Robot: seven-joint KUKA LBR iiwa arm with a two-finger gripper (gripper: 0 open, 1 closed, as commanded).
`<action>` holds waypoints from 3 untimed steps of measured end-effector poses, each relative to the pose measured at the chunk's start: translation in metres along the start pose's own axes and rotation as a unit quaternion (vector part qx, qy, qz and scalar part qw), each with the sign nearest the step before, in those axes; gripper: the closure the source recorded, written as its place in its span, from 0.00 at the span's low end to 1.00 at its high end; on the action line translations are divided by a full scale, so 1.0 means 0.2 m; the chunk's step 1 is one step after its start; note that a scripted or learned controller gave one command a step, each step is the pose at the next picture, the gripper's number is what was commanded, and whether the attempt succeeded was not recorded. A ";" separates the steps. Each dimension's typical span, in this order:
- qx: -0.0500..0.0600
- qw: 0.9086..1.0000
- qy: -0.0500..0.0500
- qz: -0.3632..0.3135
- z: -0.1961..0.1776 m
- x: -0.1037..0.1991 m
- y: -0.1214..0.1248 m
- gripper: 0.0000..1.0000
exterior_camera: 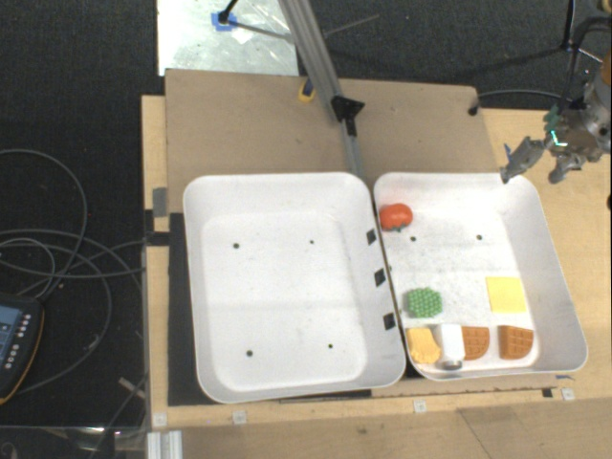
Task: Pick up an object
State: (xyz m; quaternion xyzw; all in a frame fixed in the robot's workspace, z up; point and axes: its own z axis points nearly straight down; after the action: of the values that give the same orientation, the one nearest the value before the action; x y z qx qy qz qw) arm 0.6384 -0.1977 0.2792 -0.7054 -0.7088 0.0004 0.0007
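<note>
The right bin (535, 228) holds a red tomato-like object (396, 216) near its far left corner. A green bumpy ball (424, 302) lies lower down, and a yellow block (506, 295) sits to its right. Along the near rim lie an orange-yellow piece (423, 344), a white cylinder (450, 343) and two orange waffle-like pieces (475, 341) (515, 341). My gripper (539, 161) hangs above the bin's far right corner, fingers spread open, nothing between them.
The left bin (206, 256) stands beside the right one, joined by black clips (380, 276). A grey pole (316, 46) slants across the bench's far side. Cables lie on the floor at left.
</note>
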 end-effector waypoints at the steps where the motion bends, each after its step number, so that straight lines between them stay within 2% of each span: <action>1: -0.001 1.000 -0.001 -0.001 -0.01 0.00 0.00 0.00; 3: 0.000 1.000 0.000 0.000 0.41 0.02 0.02 0.00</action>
State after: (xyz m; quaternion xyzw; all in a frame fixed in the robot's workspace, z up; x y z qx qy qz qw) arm 0.6422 -0.1945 0.1965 -0.7053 -0.7089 0.0006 0.0002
